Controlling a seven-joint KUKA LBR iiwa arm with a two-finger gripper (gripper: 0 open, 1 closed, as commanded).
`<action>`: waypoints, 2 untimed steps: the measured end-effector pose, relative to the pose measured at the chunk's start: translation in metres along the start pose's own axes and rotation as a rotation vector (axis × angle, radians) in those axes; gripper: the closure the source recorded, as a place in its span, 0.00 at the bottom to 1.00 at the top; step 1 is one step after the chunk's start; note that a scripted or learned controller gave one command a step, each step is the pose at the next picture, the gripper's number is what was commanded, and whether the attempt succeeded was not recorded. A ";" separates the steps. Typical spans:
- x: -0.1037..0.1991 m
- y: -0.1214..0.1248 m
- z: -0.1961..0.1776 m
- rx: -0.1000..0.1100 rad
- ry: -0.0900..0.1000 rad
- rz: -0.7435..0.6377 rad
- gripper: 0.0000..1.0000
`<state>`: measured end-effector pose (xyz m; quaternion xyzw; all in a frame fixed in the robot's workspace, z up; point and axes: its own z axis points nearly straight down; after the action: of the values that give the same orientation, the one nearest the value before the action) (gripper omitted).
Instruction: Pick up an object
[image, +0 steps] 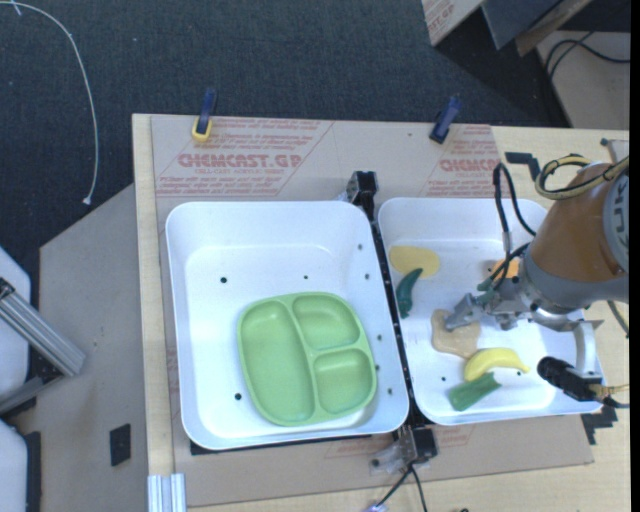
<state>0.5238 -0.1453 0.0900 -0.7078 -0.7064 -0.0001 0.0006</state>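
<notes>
Low, the end effector (462, 318) hovers over the right bin (450, 212)

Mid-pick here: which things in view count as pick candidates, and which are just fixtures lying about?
Job: hand; tan piece; banana; green block; yellow chip; dark green pepper.

Lying about: green divided tray; left bin; clamps.

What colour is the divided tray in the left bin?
Light green, seen plainly in the camera view: the three-compartment plastic tray.
</notes>
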 end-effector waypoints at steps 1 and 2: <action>0.000 0.002 -0.013 -0.006 -0.002 -0.001 1.00; -0.004 0.003 -0.077 -0.007 -0.003 -0.003 1.00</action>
<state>0.5270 -0.1492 0.1665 -0.7069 -0.7073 -0.0014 -0.0030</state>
